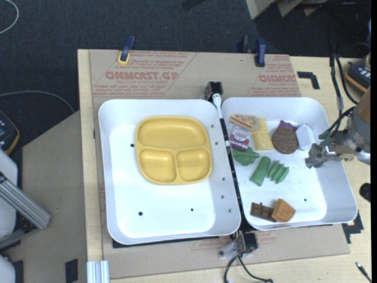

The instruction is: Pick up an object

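The right bin (312,208) holds several toy foods: a striped sandwich piece (243,122), a yellow cheese slice (263,138), a round brown patty (285,140), green pieces (268,171), a green leaf (244,155), a dark brown block (260,210) and an orange-brown piece (283,211). My gripper (317,157) hovers at the bin's right side, just right of the patty and beside a white piece (304,135). Nothing shows between its fingers.
The left bin (118,175) holds a yellow three-compartment plate (174,148). Clamps (124,53) sit at the board's back edge. Cables run along the right side near the arm (359,131).
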Controlling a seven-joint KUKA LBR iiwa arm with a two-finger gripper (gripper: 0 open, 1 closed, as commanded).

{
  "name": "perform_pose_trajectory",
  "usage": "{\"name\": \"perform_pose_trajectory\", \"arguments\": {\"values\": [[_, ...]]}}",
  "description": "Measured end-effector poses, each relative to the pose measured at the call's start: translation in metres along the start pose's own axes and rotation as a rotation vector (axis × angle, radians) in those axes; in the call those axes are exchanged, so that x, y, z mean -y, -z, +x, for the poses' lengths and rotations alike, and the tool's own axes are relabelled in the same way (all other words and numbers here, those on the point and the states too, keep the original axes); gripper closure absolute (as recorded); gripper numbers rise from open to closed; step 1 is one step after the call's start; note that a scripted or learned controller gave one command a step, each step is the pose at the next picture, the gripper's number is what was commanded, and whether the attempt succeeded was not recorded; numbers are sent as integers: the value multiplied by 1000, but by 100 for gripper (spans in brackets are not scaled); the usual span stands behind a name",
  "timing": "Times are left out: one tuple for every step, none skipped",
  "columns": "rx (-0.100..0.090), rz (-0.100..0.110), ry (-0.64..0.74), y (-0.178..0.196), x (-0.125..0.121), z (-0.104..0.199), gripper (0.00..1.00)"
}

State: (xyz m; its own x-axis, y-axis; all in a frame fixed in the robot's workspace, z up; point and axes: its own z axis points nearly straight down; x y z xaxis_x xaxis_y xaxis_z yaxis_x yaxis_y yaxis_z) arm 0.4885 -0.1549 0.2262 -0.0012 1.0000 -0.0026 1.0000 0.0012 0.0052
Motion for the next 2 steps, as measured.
{"name": "perform_pose_trajectory", "arguments": {"values": [[-2,2,4,-8,-25,39,100],[-3,0,6,-7,-66,88,100]]}}
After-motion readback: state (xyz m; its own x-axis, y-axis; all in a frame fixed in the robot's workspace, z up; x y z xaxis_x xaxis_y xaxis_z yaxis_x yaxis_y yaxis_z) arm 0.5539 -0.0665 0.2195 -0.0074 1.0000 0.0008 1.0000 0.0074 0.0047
